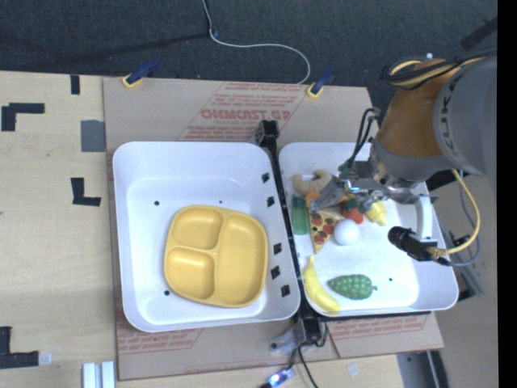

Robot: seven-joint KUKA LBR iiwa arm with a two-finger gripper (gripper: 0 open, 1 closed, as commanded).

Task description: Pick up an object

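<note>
Toys crowd the right bin [440, 297] where my pincer [335, 194] hovers, its grip state unclear to me, so closing might catch the pizza slice [321, 229] and white ball [346, 233] together.

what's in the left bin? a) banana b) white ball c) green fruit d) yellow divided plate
d: the left bin holds a yellow divided plate, while the banana, white ball and green fruit all lie in the right bin.
</note>
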